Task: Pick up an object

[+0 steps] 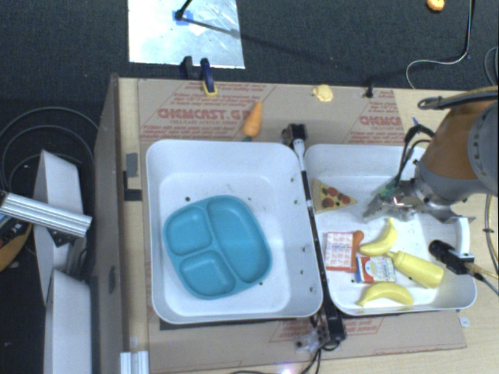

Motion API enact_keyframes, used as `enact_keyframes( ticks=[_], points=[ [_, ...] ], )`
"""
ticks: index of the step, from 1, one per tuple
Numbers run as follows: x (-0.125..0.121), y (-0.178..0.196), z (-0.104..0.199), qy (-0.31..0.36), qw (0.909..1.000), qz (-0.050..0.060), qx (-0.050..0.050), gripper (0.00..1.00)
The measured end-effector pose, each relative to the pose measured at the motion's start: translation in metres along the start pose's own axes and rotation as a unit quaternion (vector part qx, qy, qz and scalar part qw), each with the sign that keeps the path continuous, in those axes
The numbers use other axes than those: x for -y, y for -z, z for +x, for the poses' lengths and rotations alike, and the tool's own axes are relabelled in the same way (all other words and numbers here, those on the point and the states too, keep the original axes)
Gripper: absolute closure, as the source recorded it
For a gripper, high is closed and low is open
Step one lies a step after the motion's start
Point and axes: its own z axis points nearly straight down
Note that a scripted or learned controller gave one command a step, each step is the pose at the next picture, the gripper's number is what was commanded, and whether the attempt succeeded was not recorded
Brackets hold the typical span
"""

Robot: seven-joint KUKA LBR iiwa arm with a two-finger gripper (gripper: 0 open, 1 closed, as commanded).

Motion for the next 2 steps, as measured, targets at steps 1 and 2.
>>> enact_keyframes(
  ticks=[1,2],
  points=[
    [-0.047,0.156,-0.029,0.002,0.9999,-0.012,0.005,0.00],
    [0.000,0.046,0.017,0.001,1.0000,0.003,-0.002,0.00]
  ],
)
